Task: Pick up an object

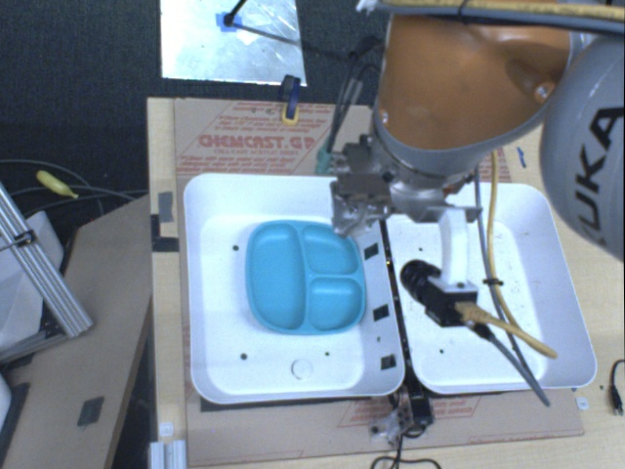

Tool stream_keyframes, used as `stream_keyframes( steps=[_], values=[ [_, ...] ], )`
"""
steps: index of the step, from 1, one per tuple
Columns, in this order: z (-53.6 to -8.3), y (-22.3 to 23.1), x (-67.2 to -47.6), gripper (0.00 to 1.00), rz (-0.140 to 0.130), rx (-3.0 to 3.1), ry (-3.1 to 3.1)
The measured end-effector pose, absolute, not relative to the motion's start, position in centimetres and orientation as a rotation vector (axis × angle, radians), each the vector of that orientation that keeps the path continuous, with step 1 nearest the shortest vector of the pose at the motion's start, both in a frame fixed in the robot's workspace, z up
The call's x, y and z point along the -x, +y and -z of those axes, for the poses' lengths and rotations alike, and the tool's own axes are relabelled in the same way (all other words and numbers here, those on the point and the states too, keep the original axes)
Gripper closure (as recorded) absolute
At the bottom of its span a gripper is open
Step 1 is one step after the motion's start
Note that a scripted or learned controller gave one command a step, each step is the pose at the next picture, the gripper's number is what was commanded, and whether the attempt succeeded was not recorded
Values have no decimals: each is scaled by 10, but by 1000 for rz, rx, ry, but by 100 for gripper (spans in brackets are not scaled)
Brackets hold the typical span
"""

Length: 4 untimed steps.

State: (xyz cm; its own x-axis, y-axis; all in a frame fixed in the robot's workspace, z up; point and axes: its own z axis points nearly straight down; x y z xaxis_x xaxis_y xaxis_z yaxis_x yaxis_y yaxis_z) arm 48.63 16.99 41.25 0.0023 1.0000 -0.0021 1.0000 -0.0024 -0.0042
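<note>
A light blue divided plate lies flat in the left white bin, filling its middle. My gripper hangs from the grey and orange arm just above the plate's far right corner, close to the wall between the two bins. Its tip is small and partly hidden by the wrist, and I see nothing held in it.
The right white bin lies under the arm. A white bracket with a black cylinder and yellow and grey cables hang over it. A brown cardboard sheet lies behind the bins, and a metal frame stands at the left.
</note>
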Motion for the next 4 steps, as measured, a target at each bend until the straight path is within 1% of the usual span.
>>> stream_keyframes(
  steps=[1,2,3,4],
  values=[
    [-384,131,-487,100,-1,2225,-2219],
    [-430,165,-487,100,11,2215,-2231],
    [-449,85,-490,100,6,2231,-2217],
    [-433,90,-487,100,3,2221,-2224]
  ],
)
